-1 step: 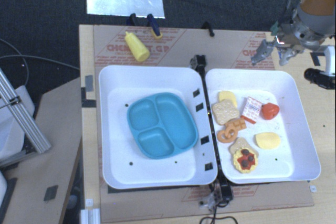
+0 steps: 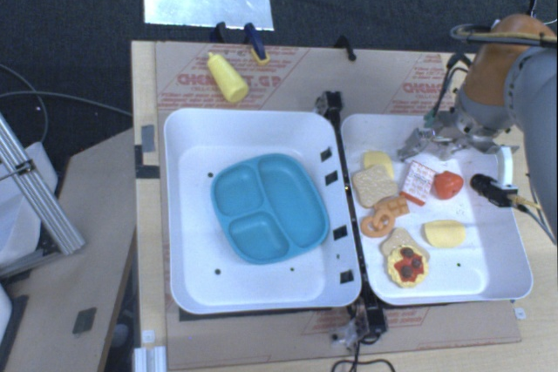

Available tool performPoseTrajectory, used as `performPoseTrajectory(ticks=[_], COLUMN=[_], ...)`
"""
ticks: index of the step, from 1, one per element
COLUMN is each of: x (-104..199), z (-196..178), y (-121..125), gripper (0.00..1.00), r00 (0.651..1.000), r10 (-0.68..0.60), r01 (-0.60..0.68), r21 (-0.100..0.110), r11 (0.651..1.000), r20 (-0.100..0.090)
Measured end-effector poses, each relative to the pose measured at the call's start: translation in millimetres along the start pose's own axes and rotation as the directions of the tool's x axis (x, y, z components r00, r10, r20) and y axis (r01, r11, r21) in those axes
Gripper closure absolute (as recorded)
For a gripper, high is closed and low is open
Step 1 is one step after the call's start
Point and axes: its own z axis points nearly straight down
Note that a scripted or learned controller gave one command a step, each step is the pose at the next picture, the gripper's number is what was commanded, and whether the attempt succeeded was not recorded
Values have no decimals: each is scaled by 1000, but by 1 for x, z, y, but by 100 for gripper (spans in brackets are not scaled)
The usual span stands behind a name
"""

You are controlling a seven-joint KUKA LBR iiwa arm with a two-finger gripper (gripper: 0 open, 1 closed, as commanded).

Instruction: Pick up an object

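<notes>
The gripper (image 2: 425, 144) hovers at about one o'clock in the right bin (image 2: 501, 274); whether it is wide or narrow I cannot tell. Just below it, toward six o'clock, lies a small red-and-white carton (image 2: 418, 182), tilted, flat on the floor, beside a red tomato (image 2: 448, 185) at its three o'clock.

Two white bins (image 2: 261, 296), one blue tray (image 2: 268, 206), seven toy foods (image 2: 410, 264).
</notes>
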Motion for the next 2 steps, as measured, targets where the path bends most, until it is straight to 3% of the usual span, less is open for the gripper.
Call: performPoseTrajectory(ticks=[1,2], x=[-23,47], z=[-7,-6], y=[-102,-168], gripper=[0,0], r00=[1000,1000], r10=[4,-4], r01=[-4,4], r21=[2,1], r11=[1000,1000], r20=[-1,-5])
